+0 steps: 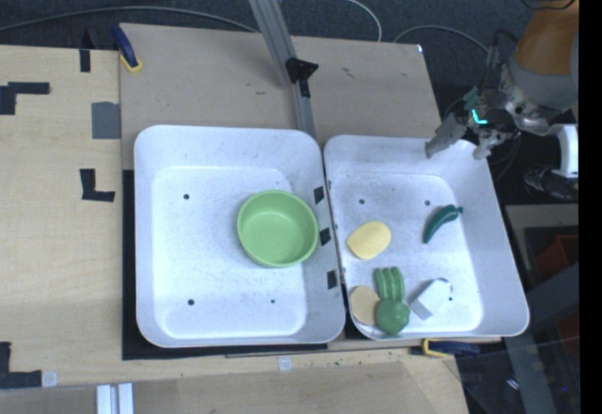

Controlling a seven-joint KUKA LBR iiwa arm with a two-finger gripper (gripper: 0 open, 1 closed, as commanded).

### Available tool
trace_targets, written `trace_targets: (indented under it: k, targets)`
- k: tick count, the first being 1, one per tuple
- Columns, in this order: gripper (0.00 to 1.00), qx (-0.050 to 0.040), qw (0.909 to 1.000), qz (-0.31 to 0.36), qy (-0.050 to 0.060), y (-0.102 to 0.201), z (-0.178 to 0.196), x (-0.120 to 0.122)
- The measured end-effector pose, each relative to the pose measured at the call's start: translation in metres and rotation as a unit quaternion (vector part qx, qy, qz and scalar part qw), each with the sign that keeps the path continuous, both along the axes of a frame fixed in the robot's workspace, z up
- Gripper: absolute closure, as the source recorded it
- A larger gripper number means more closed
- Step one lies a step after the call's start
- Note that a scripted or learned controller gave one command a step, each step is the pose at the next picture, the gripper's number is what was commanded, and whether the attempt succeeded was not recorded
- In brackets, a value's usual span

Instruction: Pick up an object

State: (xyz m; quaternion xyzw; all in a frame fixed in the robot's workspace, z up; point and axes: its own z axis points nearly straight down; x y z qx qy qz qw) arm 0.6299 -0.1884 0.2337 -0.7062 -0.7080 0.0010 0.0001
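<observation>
Left white shallow bin (165, 214) — it carries a round light-green plastic bowl (277, 228), upright, lying toward the bin's right edge and roughly midway between its far and near edges.

Right white shallow bin (489, 243) — its left edge lies just beside the left bin's right edge. A pale yellow oval piece (369, 239) sits near that left edge, about mid-depth. In the near left corner, a tan rounded piece (362, 302) touches a green ribbed piece (388, 282) and a green round ball-like object (392, 315); the three are bunched together. Just beside them, along the near edge, lies a small grey-white block (430, 298). A dark green, slim, curved vegetable-shaped toy (440, 221) lies apart from the rest, toward the right edge.

Two-finger gripper (458, 137) of the grey arm with an orange band — poised over the right bin's far right corner, fingers spread apart with nothing between them, well apart from every object in the bin.
</observation>
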Motion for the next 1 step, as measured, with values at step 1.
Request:
trace_targets:
  k: [1]
  targets:
    - [0.0,0.0009,1.0,0.0,0.003,0.0023,-0.0647,-0.0039]
